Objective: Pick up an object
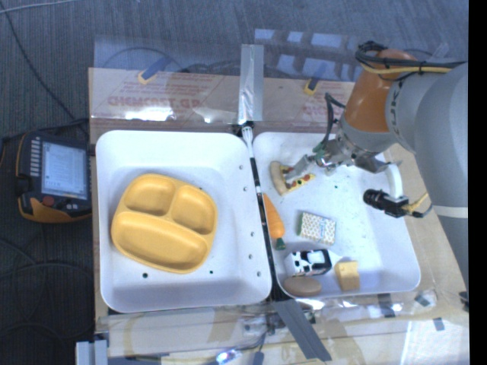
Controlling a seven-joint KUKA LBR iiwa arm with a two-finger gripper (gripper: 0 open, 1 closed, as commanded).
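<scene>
Hand [316, 157] over rt bin [407, 253], grey carpet [61, 52] around.

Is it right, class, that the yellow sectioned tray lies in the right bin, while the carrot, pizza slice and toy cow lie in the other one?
No. The camera view shows the yellow sectioned tray in the left bin. The carrot, pizza slice and toy cow lie in the other one, the right bin.

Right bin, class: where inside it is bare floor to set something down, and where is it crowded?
In the right bin, bare floor lies right of the waffle square, below the pincer. It is crowded along the left wall and front: pizza slice, carrot, cow toy, brown disc, cheese block.
</scene>
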